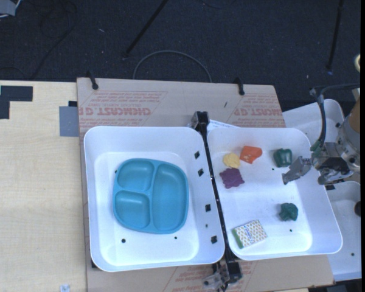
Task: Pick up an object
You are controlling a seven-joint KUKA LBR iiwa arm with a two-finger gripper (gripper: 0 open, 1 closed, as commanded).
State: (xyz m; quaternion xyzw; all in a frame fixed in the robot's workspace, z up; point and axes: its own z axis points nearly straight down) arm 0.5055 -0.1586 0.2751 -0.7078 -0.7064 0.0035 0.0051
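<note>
The claw (pixel 310 172) hangs over one white bin (pixel 319 239). On that bin's side away from the claw, across a black divider (pixel 208 181), sits the second white bin (pixel 103 145), which holds a blue three-compartment plate (pixel 151 195) (lying flat, well apart from the claw). Both bins rest on a brown cardboard sheet (pixel 170 105) with red lettering, and farthest from the claw a pale wooden bench (pixel 30 193) bears black patches (pixel 9 99) and a grey square (pixel 67 120).
</note>
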